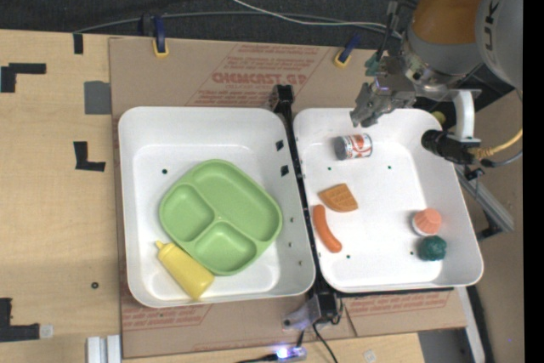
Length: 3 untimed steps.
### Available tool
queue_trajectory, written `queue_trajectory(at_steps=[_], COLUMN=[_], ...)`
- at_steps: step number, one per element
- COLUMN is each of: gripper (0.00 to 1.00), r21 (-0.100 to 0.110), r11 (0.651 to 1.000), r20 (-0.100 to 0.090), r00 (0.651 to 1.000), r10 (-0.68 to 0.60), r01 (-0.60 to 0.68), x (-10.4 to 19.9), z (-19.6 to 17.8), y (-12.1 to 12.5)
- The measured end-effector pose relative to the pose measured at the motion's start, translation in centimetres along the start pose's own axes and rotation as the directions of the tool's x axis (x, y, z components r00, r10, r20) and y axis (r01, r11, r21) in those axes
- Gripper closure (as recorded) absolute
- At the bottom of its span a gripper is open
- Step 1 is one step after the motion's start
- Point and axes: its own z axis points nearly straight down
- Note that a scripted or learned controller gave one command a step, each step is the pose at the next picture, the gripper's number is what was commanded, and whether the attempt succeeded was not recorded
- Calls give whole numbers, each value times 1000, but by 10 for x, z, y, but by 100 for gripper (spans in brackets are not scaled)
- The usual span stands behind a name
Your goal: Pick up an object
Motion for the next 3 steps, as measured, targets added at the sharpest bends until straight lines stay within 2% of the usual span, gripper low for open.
queue_trajectory(at_steps=[1, 3], gripper=[100, 100], r21=[1, 3], r11=[1000, 1000], r20=[0, 0], r00=[1000, 1000], r10=[-1, -2], r01=[1, 2], x=[53, 165], z=[4, 52], y=[-13, -30])
